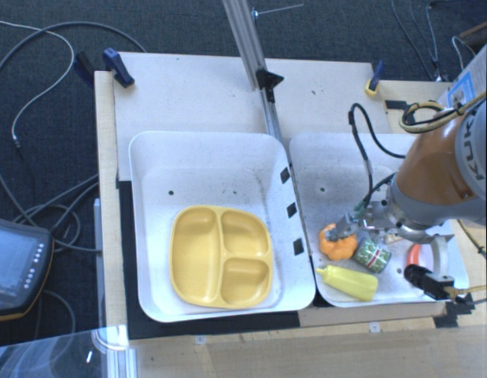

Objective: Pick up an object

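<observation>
Over on the left, the left bin (149, 172) holds a yellow plate (222, 255) with three compartments, lying flat toward the near side. Across the divider, in the right bin (322, 160), everything is crowded into the near end. There's a yellow bottle (350, 282) lying on its side against the near wall, its long axis running left to right and dipping a little nearer on the right, nozzle pointing left. Just behind it sits a small orange toy (338, 245), roundish, with no clear long axis. And the claw (352, 227) is right down on it, at the toy's far-right edge, touching or very nearly so. Whether the claw is released or clenched, I cannot tell from here, and I can't see anything lifted. Just right of the toy a green can (372, 255) lies tipped over, close under the wrist. A bit of red piece (414, 253) peeks out beside it. The arm (436, 168) comes in from the right, over the bin's right side, angled down and leftward with the wrist bent toward the bin floor.
</observation>
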`<state>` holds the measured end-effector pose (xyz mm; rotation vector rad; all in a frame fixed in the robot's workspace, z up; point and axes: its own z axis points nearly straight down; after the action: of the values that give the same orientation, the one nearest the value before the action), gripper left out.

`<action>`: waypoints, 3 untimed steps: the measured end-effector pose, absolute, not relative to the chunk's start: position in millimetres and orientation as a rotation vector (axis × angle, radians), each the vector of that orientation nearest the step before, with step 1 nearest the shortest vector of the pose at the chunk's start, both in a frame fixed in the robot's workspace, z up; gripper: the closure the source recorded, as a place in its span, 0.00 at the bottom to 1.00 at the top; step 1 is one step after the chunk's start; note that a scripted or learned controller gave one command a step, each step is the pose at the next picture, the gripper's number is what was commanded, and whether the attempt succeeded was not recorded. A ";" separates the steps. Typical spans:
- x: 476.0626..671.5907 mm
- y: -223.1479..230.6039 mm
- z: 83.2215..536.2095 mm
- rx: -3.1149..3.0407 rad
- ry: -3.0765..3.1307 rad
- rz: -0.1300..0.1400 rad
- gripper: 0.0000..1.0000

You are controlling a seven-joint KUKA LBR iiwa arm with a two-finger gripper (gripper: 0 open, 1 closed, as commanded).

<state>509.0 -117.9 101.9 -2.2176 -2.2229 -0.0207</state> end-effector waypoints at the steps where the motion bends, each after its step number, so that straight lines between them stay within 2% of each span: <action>1: 512.4 -121.6 119.5 -2.230 -2.234 -0.027 1.00; 2: 517.7 -121.9 163.4 -2.223 -2.227 -0.005 1.00; 3: 514.0 -127.3 224.4 -2.225 -2.228 -0.006 1.00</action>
<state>514.0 -127.3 224.4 -2.2246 -2.2276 -0.0061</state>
